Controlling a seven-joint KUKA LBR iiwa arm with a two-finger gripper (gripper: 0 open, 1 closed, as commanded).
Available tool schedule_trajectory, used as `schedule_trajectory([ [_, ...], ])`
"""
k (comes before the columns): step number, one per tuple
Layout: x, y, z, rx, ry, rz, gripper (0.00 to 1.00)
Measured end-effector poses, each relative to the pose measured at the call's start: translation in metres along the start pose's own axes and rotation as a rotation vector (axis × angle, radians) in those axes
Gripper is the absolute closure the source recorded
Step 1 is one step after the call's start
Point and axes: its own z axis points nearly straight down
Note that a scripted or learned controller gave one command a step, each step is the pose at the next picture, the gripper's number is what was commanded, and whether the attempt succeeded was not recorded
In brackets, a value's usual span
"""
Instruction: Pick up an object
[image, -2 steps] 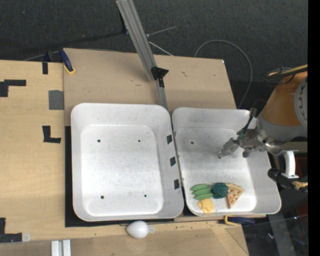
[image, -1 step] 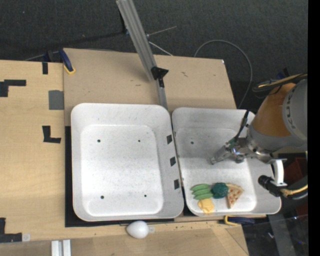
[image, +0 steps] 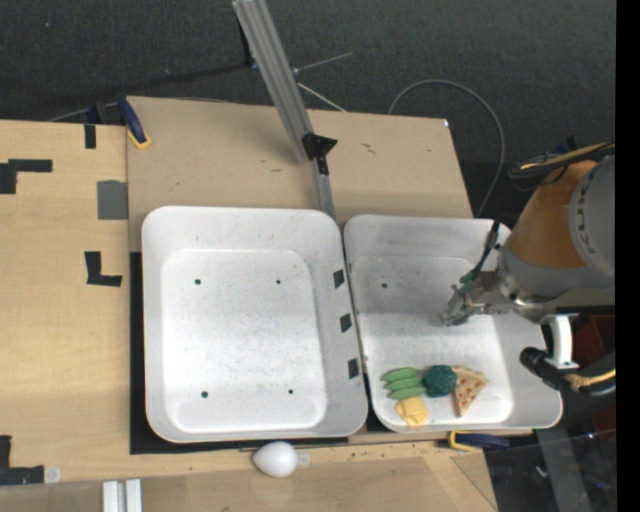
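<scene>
Reaching in from the right, the grey arm (image: 585, 240) with its orange band (image: 548, 225) places the gripper (image: 459, 308) low over the right bin (image: 400, 240), near the middle of that bin's floor and toward its right side. The state of the gripper cannot be told at this angle; no object is seen in its grasp.

The objects for picking lie together in the near corner of the right bin, well apart from the gripper and closer to the camera. A green pea pod (image: 402, 380) lies at the left of the group. Just beside it on the right is a dark green round piece (image: 439, 379), possibly broccoli. A small yellow piece (image: 412, 409) sits just below the pod, touching or nearly touching it. A pizza slice (image: 467, 388), tan with red spots, lies at the right of the group, against the dark green piece.

The left bin (image: 240, 320) stands alongside the right bin, their rims meeting at the centre, with small black clips (image: 346, 323) along the join. Both bins rest on a brown board (image: 250, 150). A white egg-shaped object (image: 275, 459) lies outside the bins, on the bench just beyond the left bin's near edge. A grey metal post (image: 280, 75) crosses the top of the view at a slant.
</scene>
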Motion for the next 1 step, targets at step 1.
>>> schedule_trajectory([
  [1,0.0038,-0.0060,-0.0455,-0.003,0.000,0.001,1.00],
])
